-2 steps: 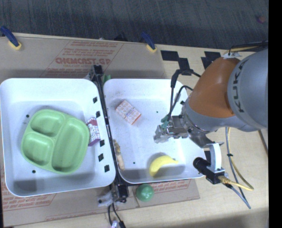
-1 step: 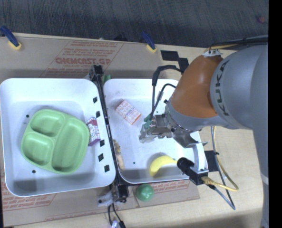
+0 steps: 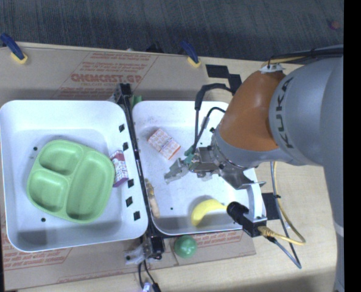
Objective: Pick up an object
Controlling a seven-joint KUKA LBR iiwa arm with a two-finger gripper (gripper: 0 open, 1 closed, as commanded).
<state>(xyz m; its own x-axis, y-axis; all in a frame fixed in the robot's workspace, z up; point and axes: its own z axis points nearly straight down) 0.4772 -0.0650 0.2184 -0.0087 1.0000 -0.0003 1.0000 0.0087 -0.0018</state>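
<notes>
Hovering my jaws over the right bin, grip unreadable, I'd take the light, stiff cracker packet just beyond them across its narrow sides.

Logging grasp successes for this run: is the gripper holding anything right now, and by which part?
Nothing is seen held. The gripper hangs over bare floor of the right bin, apart from the pink-patterned packet and the banana.

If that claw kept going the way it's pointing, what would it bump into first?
The gripper points left and downward in the right bin. It would probably meet that bin's bare white floor first, between the pink packet and the banana; depth is hard to judge.
</notes>
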